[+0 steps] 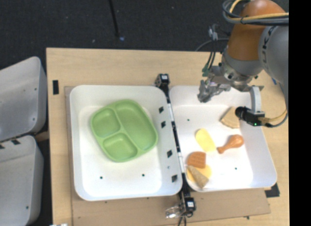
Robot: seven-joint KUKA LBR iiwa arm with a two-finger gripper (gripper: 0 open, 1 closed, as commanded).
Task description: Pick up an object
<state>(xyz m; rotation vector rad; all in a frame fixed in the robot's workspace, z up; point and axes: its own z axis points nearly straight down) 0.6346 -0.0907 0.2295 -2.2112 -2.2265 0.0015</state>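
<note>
Gripper [208,94] hung over the far edge of the right bin [252,171]; whether it was spread could not be told. Below it lay one yellow piece [205,140], one drumstick [231,143], one orange piece [197,160], two wedges [229,118]. One green divided plate [123,130] sat left.

The arm [252,30] is cut off at the picture's right edge. Its gripper [210,92] is small and dark — the fingertips cannot be made out. A tan wedge [229,118] near the right bin's [257,181] far edge lies partly hidden behind a black fitting [247,115].
</note>
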